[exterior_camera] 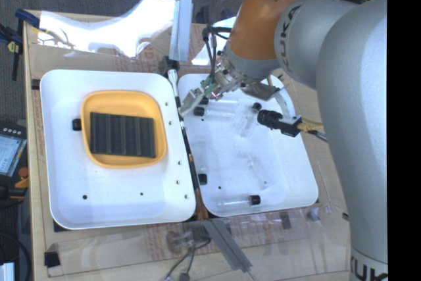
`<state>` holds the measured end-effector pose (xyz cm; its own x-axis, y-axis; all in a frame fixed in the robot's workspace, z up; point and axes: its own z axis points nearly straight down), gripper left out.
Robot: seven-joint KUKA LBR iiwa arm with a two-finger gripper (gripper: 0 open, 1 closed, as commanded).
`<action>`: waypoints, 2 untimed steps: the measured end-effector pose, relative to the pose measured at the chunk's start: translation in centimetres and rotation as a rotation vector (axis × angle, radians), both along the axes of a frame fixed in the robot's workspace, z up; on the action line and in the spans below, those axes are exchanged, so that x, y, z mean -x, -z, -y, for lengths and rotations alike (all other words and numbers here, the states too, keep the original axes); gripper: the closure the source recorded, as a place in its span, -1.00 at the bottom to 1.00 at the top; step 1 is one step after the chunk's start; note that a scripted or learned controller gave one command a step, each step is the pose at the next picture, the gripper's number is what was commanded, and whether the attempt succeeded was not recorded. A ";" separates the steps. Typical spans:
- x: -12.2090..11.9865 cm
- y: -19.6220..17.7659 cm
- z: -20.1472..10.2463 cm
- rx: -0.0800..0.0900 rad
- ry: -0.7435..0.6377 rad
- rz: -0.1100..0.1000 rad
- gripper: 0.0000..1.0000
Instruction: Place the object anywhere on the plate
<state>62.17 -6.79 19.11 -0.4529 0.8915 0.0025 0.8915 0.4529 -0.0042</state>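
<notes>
A yellow plate lies in the left bin. A dark grey ribbed slab rests flat on the plate's middle. My gripper hangs low over the far left corner of the right bin, close to the wall between the two bins. Whether anything sits between its fingers cannot be made out. A clear tube with a black cap lies near the right bin's front wall. Faint clear pieces lie just right of the gripper.
A small black piece sits on the left bin's floor beside the plate's left rim. Another small black piece lies at the right bin's left wall. White packing material and an upright grey bar stand behind the bins.
</notes>
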 end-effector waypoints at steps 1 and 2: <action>2.0 0.0 -0.4 0.000 -0.020 0.000 -1.00; 6.4 -1.8 -2.6 -0.001 -0.331 0.001 -1.00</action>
